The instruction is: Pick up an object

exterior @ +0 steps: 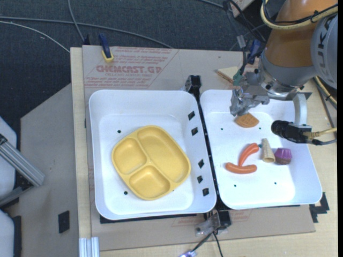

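Gripper (242, 109), qty 1: low over the far-left part of the right bin (292, 189), on the grey arm coming in from the right. Open or closed: you can't tell from this angle.

Bins, qty 2, white, shallow, side by side on the bench.

Left bin (95, 143), contents qty 1:
- Yellow tray (151, 161), 3 compartments, lying flat, approx. centred and turned at a slant.

Right bin, contents qty 5:
- Tan disc (247, 121), qty 1. Item nearest the gripper; the gripper tip sits just at its far edge as you see it. Contact can't be confirmed, and nothing shows it lifted.
- Orange-red curved piece (248, 153), qty 1, mid-bin, nearer you than the disc.
- Sausage-shaped piece (240, 168), qty 1, just below the curved piece, close to its lower end.
- Pale cone (266, 150), qty 1, on its side, just right of the curved piece.
- Purple lump (283, 155), qty 1, against the cone's wide end.

Misc.: blue clamp (105, 47), qty 1, at the bench's far-left edge, well apart from both bins.
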{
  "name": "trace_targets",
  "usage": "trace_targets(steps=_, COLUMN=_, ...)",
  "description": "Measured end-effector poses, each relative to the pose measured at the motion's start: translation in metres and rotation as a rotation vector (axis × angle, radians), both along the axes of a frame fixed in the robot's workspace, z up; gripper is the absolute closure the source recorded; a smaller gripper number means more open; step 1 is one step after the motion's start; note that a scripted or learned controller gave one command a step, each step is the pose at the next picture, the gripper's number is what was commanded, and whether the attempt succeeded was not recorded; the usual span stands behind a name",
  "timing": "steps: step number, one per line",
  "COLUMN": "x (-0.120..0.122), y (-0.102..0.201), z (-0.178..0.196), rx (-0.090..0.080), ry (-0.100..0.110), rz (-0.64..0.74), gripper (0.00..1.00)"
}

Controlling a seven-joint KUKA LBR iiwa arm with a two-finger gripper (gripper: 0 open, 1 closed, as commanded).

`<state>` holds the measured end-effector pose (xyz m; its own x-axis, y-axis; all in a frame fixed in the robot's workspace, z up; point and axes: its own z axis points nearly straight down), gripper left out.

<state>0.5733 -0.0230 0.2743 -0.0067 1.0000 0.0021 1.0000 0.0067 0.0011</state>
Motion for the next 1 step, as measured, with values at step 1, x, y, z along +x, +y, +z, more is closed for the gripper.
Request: trace_targets(steps=1, x=0.0178, y=0.0596, z=-0.0180, rx=0.000, ry=0.001, rz=0.000, gripper=1.00)
